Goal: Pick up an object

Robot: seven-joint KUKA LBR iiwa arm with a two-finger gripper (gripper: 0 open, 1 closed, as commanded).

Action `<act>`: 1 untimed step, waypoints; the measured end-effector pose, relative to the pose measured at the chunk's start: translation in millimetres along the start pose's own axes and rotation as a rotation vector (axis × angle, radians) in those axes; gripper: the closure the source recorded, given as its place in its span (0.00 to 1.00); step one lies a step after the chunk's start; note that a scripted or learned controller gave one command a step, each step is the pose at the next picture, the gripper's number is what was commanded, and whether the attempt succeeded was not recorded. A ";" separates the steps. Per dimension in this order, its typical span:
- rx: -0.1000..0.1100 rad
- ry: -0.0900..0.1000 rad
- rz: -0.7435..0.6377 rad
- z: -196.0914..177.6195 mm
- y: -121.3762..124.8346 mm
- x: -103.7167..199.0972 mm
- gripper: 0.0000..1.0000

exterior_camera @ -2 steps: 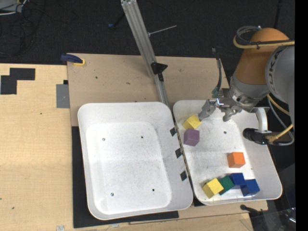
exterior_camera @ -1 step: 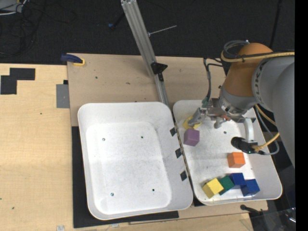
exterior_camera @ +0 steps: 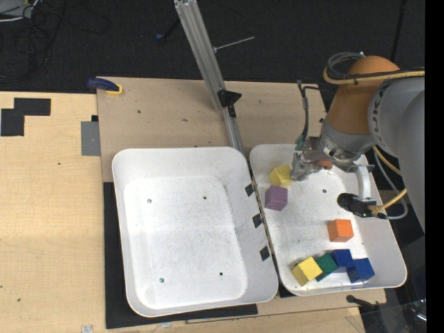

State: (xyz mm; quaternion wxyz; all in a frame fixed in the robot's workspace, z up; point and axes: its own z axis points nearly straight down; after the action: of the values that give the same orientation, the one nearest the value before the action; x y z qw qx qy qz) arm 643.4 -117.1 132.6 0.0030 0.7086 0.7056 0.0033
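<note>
My gripper (exterior_camera: 300, 166) is down in the right bin (exterior_camera: 388, 272), at its far left part. It stands just right of a yellow block (exterior_camera: 281, 176), touching it or nearly so. A purple block (exterior_camera: 276, 198) lies just in front of that yellow one. Further forward, an orange block (exterior_camera: 340, 229) sits alone. Along the front rim there is a cluster: a second yellow block (exterior_camera: 306, 270), a green one (exterior_camera: 326, 263) and two blue ones (exterior_camera: 342, 258) (exterior_camera: 360, 270). No block can be seen lifted off the bin floor.
The left bin (exterior_camera: 139, 165) lies beside the right one, with black clips (exterior_camera: 257, 219) on the shared rims. A slanted aluminium rail (exterior_camera: 208, 68) rises behind the bins. The arm's grey body and cables (exterior_camera: 361, 203) hang over the right bin's far right side.
</note>
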 end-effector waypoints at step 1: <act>0.005 -0.001 -0.004 -49.1 9.0 -7.1 1.00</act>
State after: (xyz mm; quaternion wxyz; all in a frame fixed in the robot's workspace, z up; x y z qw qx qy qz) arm 652.0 -124.3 181.7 0.0016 0.7073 0.7069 0.0008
